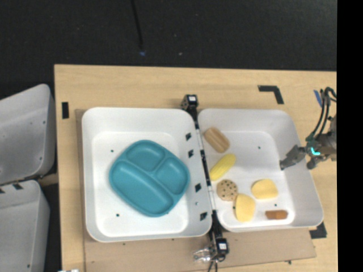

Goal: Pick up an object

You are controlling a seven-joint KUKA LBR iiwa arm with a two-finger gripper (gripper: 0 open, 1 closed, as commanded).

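The right bin (283,123) holds several food pieces: a tan bread roll (216,139), a yellow banana-like piece (223,166), a brown cookie (227,190), two pale yellow pieces (245,207) (265,189) and a small brown sausage (277,214). My gripper (295,156) is at the right rim of this bin, well right of the food and touching none of it. Nothing shows between its fingers.
The left bin (91,152) holds a teal divided plate (148,177). Black clips (189,101) sit along the seam between the bins. Cables (324,103) hang at the far right over the wooden bench (142,84).
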